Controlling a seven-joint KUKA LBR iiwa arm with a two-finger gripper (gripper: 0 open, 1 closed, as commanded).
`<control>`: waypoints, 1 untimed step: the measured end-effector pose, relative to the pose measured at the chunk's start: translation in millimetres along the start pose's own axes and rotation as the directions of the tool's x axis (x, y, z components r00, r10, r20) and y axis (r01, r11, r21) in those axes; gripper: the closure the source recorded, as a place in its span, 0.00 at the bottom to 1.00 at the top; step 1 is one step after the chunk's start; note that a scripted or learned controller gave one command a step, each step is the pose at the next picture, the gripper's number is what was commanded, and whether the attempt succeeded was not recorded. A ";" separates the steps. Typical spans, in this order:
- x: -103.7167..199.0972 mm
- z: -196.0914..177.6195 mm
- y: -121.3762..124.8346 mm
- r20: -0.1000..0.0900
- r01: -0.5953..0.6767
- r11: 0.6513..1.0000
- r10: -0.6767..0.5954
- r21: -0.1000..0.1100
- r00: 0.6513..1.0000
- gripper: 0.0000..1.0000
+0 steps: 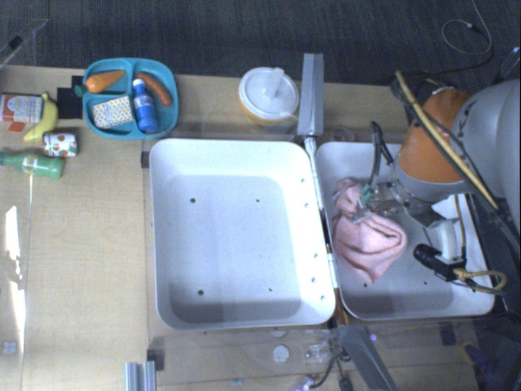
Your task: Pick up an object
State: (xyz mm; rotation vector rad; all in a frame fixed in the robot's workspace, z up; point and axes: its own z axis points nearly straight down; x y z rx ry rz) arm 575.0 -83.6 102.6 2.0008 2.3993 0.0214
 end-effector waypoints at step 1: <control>10.1 -82.2 32.3 -0.009 0.290 0.957 -0.290 0.015 0.957 1.00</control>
